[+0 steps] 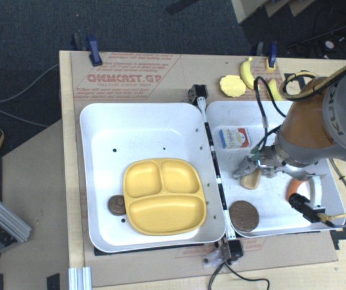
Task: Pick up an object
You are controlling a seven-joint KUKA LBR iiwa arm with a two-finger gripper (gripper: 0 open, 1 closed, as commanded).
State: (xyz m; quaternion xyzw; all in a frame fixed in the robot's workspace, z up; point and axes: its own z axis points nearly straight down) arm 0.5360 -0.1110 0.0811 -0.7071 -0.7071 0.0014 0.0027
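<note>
Rising closest to the lens, the arm (308, 125) is reaching in from the right and bending down over the right bin (275, 207); its gripper (252, 165) is hanging just above a small tan lump (250, 180), which looks like the likeliest thing to be picked; the lump is lying on the bin floor near the left wall, touching or nearly touching the gripper's tip; whether the gripper is wide or closed on it I cannot tell, as the metal parts are blurring together.

Around the lump other pieces are lying loose, probably so that any one could be taken: a brown disc (244, 215) is sitting near the front rim; a white and blue carton (233, 138) is lying behind the gripper; an orange-red item (294, 189) is resting under the wrist.

Further out, the left bin (142, 132) is holding a yellow divided plate (163, 195) with a small brown piece (117, 205) beside it; a banana (247, 71) is lying on the tabletop (70, 162), beyond the bins.
</note>
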